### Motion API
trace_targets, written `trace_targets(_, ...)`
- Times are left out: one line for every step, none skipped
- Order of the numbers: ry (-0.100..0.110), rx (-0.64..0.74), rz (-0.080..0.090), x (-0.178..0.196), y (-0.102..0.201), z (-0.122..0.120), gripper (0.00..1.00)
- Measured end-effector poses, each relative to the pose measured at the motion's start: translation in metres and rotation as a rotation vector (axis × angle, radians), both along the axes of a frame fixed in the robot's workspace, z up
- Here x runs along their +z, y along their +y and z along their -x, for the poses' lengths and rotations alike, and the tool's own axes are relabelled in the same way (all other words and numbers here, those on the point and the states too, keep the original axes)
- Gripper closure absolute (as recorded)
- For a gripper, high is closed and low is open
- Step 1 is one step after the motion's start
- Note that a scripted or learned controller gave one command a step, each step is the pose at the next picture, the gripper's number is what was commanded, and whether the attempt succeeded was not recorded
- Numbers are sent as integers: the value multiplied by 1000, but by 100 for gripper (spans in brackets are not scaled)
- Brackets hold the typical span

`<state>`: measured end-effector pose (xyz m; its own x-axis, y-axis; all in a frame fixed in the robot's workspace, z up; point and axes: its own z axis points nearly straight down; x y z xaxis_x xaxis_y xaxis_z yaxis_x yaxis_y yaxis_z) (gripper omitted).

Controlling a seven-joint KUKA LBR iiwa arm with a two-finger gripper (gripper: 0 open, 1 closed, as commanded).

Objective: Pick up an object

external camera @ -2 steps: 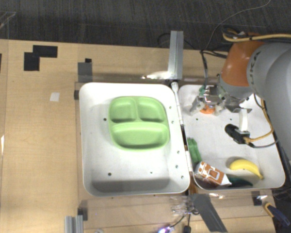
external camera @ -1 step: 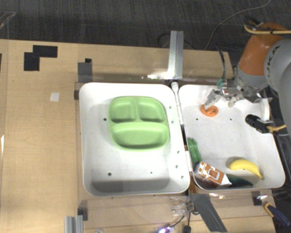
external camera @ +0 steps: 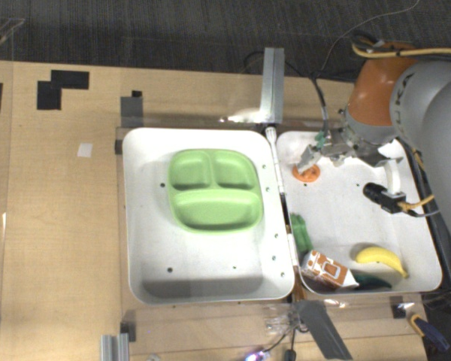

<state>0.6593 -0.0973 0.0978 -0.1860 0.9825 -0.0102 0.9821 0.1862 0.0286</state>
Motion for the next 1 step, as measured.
trace_targets(-6,-82,-5,1,6,33,0)
